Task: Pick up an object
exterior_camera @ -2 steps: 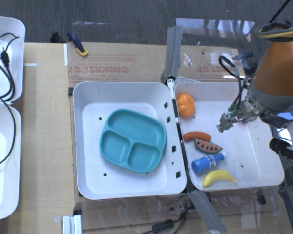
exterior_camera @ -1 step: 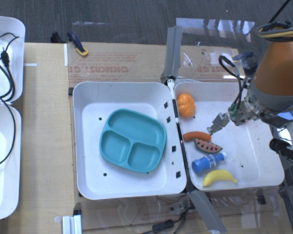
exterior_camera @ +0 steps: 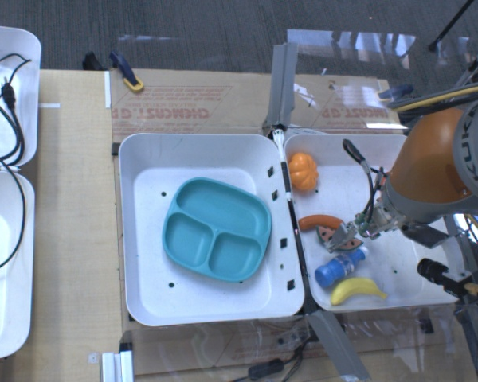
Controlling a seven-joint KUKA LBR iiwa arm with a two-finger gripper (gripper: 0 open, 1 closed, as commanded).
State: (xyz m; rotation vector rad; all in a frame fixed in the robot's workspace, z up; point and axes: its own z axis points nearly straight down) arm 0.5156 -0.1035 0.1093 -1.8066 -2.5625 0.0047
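My gripper (exterior_camera: 349, 234) is low in the right bin (exterior_camera: 430, 291), reaching in from the right under the orange-banded wrist. Its tip sits right at a red watermelon slice (exterior_camera: 329, 233), just below an orange-red sausage-shaped piece (exterior_camera: 319, 221). I cannot make out whether anything is held. A blue cylinder (exterior_camera: 338, 269) lies just below the gripper, with a yellow banana (exterior_camera: 358, 290) in front of it. An orange pumpkin (exterior_camera: 303, 171) sits at the bin's far left corner.
The left bin (exterior_camera: 139, 213) holds a teal divided plate (exterior_camera: 217, 229). The wall between the two bins (exterior_camera: 291, 229) runs close to the left of the gripper. The arm's bulk covers the right bin's right side.
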